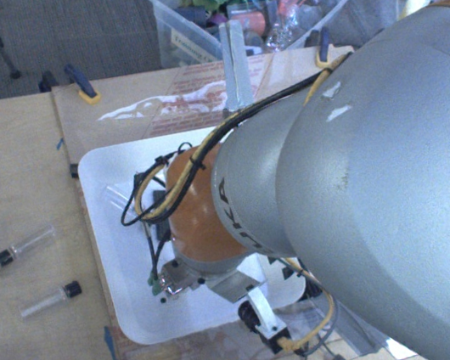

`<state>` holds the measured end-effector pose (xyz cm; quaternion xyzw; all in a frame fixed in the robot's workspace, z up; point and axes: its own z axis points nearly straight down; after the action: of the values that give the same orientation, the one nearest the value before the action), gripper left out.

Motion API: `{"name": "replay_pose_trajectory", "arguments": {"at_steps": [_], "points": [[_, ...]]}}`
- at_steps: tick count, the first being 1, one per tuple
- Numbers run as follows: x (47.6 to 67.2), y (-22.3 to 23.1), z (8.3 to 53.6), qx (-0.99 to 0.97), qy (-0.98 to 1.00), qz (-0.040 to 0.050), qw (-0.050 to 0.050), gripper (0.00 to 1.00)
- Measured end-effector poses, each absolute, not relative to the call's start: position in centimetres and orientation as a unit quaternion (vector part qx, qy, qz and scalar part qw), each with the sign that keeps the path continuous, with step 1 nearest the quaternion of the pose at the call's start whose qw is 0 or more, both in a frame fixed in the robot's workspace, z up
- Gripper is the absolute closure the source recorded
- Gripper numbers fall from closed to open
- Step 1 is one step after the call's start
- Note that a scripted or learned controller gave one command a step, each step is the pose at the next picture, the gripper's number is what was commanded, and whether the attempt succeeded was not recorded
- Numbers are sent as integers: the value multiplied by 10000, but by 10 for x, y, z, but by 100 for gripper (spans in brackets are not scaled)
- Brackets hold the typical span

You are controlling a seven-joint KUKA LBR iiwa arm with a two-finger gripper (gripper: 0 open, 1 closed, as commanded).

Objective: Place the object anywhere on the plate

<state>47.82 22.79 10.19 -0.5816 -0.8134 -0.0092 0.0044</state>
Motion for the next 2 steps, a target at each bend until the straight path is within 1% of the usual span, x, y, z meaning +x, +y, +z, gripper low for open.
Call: {"name": "replay_pose_trajectory", "arguments": {"at_steps": [1,2], "points": [[478,194,98,-3122,-9500,11,24,100],[515,208,273,-1737,-9848,-5,-10,100]]}}
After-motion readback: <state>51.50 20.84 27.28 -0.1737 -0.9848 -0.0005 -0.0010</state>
